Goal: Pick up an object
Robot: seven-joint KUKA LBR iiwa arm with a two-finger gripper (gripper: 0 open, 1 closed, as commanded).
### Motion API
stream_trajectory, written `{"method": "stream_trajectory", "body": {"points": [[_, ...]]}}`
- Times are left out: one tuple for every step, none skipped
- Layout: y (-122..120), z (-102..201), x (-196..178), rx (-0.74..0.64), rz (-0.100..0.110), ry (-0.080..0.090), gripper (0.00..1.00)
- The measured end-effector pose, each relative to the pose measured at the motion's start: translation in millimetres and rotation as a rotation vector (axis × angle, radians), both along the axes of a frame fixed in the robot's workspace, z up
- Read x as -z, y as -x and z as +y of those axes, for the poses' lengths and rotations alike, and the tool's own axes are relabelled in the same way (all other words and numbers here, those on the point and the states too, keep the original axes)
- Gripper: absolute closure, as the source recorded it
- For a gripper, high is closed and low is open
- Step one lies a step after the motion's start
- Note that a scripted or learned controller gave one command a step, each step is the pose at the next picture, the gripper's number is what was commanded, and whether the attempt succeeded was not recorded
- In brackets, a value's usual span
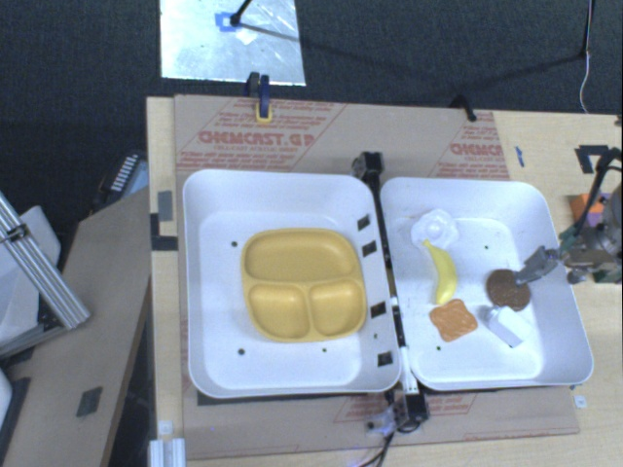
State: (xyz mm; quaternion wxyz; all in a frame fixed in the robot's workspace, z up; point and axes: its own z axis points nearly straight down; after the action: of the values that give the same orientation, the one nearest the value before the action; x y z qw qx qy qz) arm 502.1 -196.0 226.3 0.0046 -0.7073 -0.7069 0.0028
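Gripper (pixel 533 264) hangs at the right bin's (pixel 560 358) far edge — just over a brown disc (pixel 507 289). Open or closed, I can't tell. Banana (pixel 444 271) lies nearby — apart.

A dark carpeted floor (pixel 438 27) lies toward twelve o'clock of the pale wooden worktop (pixel 545 134). A shiny square sheet (pixel 232 27), possibly foil, rests there. Aluminium framing (pixel 39 270) stands at nine o'clock.

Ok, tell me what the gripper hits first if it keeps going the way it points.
Most likely the brown round cookie: the gripper points left and down at it in the right bin. Height above it is unclear.
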Motion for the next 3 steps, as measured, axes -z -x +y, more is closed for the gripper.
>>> {"method": "stream_trajectory", "body": {"points": [[-3,1,-6,-0.004,-0.012,0.003,0.00],[5,6,44,-0.002,-0.010,0.002,0.00],[6,0,104,-0.001,-0.008,0.002,0.00]]}}
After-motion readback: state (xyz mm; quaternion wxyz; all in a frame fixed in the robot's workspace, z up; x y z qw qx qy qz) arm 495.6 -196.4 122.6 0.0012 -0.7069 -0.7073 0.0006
